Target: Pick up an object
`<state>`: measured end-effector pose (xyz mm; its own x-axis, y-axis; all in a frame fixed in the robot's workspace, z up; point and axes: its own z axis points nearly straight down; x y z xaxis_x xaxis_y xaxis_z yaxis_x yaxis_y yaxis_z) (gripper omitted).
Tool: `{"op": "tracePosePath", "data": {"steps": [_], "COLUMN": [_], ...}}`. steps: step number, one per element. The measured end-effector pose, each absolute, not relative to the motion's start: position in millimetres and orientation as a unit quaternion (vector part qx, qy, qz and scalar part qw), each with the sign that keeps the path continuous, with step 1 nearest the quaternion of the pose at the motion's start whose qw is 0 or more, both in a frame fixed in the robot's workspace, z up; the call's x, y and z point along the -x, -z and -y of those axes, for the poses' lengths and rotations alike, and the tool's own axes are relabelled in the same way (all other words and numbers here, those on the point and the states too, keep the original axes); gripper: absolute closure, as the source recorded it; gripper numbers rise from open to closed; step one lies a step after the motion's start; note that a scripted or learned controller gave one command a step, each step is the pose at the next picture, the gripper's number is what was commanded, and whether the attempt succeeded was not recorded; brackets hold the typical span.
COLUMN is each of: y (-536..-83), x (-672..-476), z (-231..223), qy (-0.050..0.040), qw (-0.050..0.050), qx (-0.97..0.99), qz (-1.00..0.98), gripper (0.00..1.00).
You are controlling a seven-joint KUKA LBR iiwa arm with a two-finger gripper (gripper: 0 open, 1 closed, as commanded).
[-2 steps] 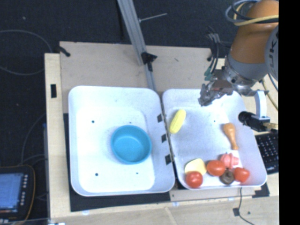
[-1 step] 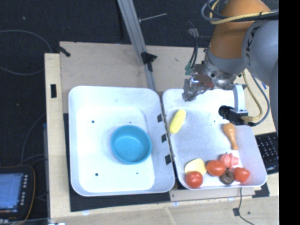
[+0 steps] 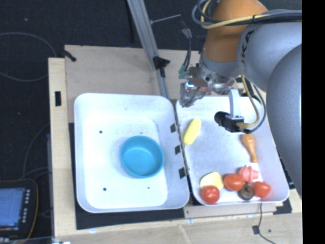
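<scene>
My arm (image 3: 269,50) enters from the right and hangs over the far end of the right bin (image 3: 218,141). The left bin (image 3: 91,136) carries a blue bowl (image 3: 142,156), well apart from me. My gripper (image 3: 189,96) sits at the right bin's far left corner, above the floor; whether my fingers are apart or together I cannot tell, and nothing shows between them.

Nearest candidate: the yellow piece (image 3: 192,131), lying just below my gripper against the divider. I judge it light, smooth moulded toy food, rigid and somewhat slippery. I would close across its narrow width near the middle; the wall beside it leaves little room for one finger.

The orange piece (image 3: 249,146) lies alone by the right wall, slim and likely light, easy to span.

The near corner holds a cluster: a pale yellow piece (image 3: 212,179), red rounds (image 3: 234,182) and a pink piece (image 3: 249,173), touching one another. Rounded, probably slick, crowded; poor first choice.
</scene>
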<state>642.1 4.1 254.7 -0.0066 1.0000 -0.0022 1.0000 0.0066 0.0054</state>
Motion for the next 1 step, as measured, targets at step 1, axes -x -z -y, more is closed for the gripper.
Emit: {"op": "tracePosePath", "data": {"steps": [1], "y": [-260.7], "x": [-651.6], "z": [-53.8], "qy": [-0.0008], "qw": [0.0], "qx": [-0.704], "qz": [-0.71], "gripper": [1.0]}}
